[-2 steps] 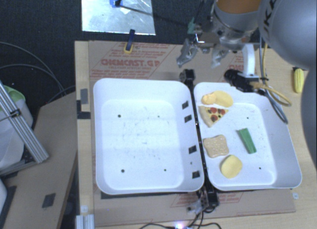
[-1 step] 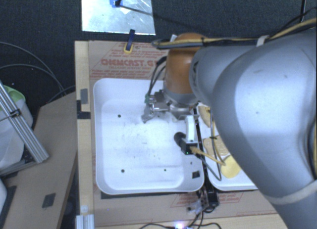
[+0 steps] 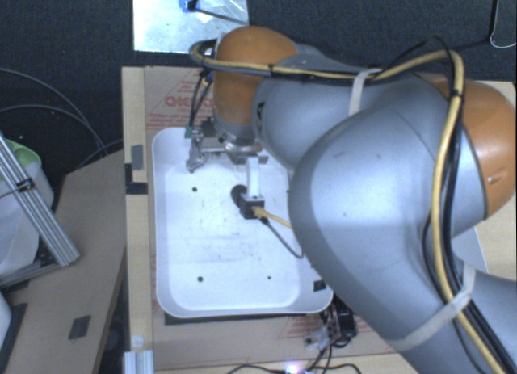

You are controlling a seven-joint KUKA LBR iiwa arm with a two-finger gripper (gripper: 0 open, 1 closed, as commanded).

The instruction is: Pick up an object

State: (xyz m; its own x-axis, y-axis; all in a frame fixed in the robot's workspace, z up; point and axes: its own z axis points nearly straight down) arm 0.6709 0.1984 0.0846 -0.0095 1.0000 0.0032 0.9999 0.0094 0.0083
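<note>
One white bin (image 3: 212, 261) lies beneath the tool (image 3: 197, 159); how far open, cannot tell.

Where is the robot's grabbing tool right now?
In the camera view, the tool sits over the upper end of the left white bin, directly below the arm's orange band.

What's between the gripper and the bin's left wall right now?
Nothing: in the camera view, bare white bin floor runs from the gripper to the left wall.
</note>
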